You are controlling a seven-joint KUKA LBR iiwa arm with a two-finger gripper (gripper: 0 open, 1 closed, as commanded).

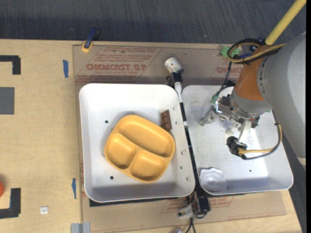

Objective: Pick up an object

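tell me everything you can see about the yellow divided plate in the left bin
The yellow divided plate looks like smooth, glossy plastic with rounded edges and three shallow compartments. It seems to lie bottom-up, turned at a slant, on the floor of the left bin. A small brown block sits at its upper right edge.

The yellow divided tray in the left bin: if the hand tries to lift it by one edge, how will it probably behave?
The yellow tray looks like rigid moulded plastic, so it should stay stiff. It is broad and shallow with three compartments, so an edge grip would probably let it tilt. Its glossy, rounded rim may slip. It would likely slide rather than roll if pushed.
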